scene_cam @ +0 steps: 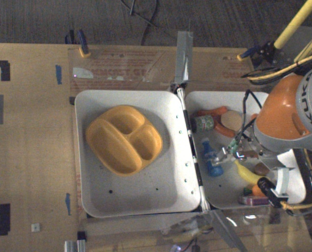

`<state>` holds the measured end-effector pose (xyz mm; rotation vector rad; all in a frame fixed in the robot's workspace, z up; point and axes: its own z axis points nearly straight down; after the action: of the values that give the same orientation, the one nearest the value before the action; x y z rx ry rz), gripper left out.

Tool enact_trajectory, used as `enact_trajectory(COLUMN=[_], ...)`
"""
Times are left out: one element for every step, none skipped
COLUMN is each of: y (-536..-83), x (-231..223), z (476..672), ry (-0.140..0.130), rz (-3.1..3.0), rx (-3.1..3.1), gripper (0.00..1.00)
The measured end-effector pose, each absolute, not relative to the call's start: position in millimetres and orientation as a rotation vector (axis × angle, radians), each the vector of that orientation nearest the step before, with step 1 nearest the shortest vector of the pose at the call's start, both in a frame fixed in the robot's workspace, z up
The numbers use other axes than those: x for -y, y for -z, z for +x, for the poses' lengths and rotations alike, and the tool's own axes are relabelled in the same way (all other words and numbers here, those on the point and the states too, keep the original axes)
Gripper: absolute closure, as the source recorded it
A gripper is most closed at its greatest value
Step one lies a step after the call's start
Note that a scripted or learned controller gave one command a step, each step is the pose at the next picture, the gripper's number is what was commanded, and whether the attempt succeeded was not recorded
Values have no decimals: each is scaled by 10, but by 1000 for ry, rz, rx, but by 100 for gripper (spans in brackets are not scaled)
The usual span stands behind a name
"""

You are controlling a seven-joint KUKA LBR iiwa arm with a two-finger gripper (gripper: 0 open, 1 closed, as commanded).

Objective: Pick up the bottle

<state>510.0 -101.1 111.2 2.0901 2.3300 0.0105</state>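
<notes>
A: Start far to the claw's left. What's there?

B: One yellow divided plate [124, 138], alone in the left bin [93, 193]. Two white bins on the worktop [30, 140]; the right bin [221, 193] holds everything else.

A: And the bottle?

B: One blue bottle [212, 161], lying just left of the claw [235, 151] and a little below it. The claw's tips seem to be right at the bottle's upper end, but I cannot tell whether they are spread or closed, nor whether they touch it.

A: The rest of that bin, counted?

B: One green can [203, 123] up and left of the claw, one orange carrot-like piece [214, 112] above that, one tan round thing [231, 121] just above the claw, one banana [248, 173] below and right of it. There are more small items at the bin's lower right; I can't make those out.

A: What could spoil the pick?

B: As I judge it, the bottle lies flat and looks smooth, so a grip near its end could let it swivel or slip out. The banana lies close by, so the claw might nudge or catch that instead.
</notes>
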Motion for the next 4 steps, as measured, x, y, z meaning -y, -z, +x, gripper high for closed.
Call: enact_trajectory(y=[-1033, -872, -867, -973], x=[1090, 1045, 1011, 1002], z=[5550, 4809, 5492, 5503], ry=[-25, -3, -5, -8], rz=[2033, 2296, 2239, 2234], rx=[-2348, -2141, -2196, -2198], gripper=[0, 0, 0, 100])
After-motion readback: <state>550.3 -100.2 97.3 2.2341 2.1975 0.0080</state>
